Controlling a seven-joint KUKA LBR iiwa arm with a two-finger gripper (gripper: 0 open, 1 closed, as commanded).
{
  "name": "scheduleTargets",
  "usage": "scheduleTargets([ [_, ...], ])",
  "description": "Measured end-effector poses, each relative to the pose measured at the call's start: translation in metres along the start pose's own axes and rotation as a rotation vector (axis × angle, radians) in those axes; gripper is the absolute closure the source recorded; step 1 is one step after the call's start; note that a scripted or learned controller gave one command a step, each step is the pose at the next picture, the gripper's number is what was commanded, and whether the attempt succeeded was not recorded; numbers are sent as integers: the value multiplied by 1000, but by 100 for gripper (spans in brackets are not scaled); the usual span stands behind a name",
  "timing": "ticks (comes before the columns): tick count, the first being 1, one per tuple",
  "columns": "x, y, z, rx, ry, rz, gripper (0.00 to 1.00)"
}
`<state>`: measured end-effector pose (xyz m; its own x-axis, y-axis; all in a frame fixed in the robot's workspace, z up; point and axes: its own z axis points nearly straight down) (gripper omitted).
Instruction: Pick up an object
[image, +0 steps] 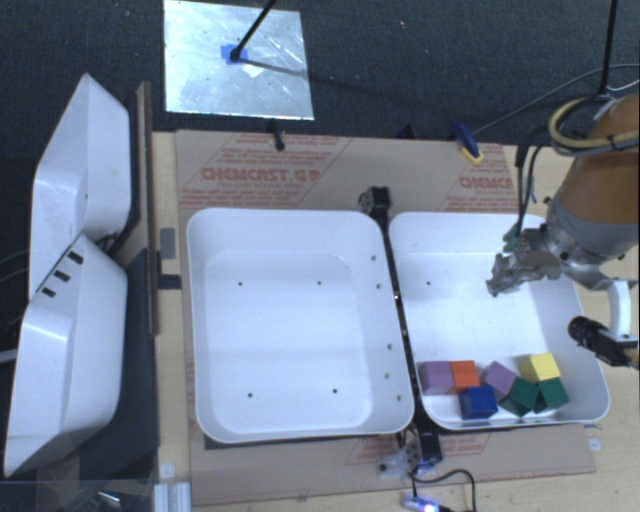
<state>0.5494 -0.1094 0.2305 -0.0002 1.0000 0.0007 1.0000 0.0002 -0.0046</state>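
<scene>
Several small blocks lie bunched along the near edge of the right bin (470, 300): a mauve block (436, 376), an orange block (464, 373), a blue block (479, 401), a purple block (498, 378), a green block (523, 396) and a yellow block (543, 367). My gripper (503, 278) hangs over the far right part of that bin, well above and behind the blocks. Nothing shows between its fingers.
The left bin (290, 320) sits beside the right one, with a black divider strip between them. Two stacked white bins lean at the far left. A shiny metal sheet lies at the back. A black fitting sticks out at the bench's right edge.
</scene>
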Motion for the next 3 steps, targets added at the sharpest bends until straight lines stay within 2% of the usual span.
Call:
scheduleTargets([
  [1, -38, 31, -5, -6, -2, 2, 100],
  [2, -16, 5, 57, 0, 0, 0, 100],
  [3, -80, -1, -40, -12, -4, 4, 100],
])
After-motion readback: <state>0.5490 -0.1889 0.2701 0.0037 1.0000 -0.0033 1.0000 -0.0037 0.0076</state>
